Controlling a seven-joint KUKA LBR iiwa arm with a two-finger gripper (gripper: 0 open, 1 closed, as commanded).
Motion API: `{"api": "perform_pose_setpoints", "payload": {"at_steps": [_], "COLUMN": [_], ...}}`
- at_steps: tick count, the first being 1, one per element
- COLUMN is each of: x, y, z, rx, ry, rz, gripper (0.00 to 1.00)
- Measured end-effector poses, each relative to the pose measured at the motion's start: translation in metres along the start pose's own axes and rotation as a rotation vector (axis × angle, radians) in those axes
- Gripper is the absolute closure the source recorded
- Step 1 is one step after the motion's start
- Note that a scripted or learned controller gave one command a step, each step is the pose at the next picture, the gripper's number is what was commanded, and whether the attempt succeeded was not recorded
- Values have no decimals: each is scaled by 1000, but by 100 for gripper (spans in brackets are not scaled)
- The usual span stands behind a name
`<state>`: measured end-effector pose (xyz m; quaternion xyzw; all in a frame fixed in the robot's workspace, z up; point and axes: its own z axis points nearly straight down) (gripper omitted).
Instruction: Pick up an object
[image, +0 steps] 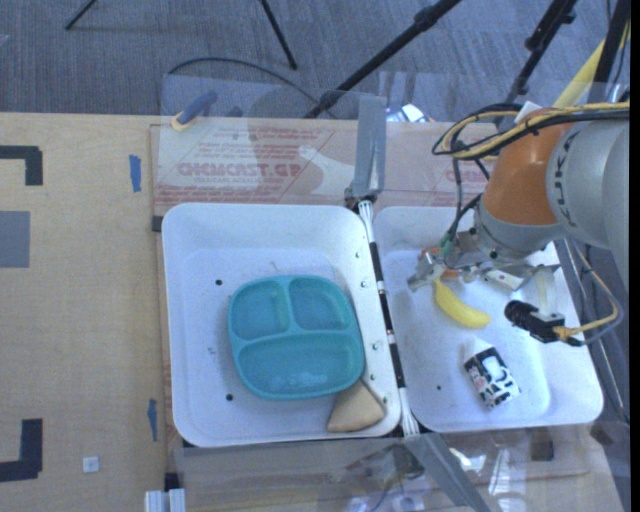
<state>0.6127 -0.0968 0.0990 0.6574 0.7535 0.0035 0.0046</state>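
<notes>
Left bin: a shallow white plastic bin (190, 300) with rounded corners, holding two things.
Left bin, centre: a teal plastic plate (296, 337) divided into three compartments, lying flat.
Left bin, 5 o'clock corner: a tan wedge-shaped piece (355, 410), touching the plate's lower edge and lying against the bin wall.
Right bin: a second shallow white plastic bin (570, 395), side by side with the first, their walls meeting along a dark seam.
Right bin, centre: a yellow curved banana-shaped toy (459, 306), lying flat, pointing from 11 to 5 o'clock.
Right bin, 5 o'clock of the banana: a small white cylinder with black markings (490, 376), lying on its side, apart from the banana.
Arm: grey with an orange band (520, 180), reaching in from 3 o'clock, cables looped around it.
Gripper: the metal two-finger gripper (442, 266) sits low over the right bin just above the banana's upper end; whether its fingers are spread or closed cannot be made out.
Surface: a light wooden bench (80, 330) with black corner marks and blue tape strips.
Behind the bins, 12 o'clock: a clear sheet with red lettering (240, 170), then grey carpet with black tripod legs.
</notes>
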Motion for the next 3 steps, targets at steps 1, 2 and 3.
{"api": "perform_pose_setpoints", "payload": {"at_steps": [1, 2, 3], "x": [6, 5, 47], "y": [-29, -27, 15], "z": [12, 0, -86], "rx": [6, 1, 10], "ry": [2, 1, 2], "rz": [28, 30, -4], "gripper": [0, 100, 100]}}
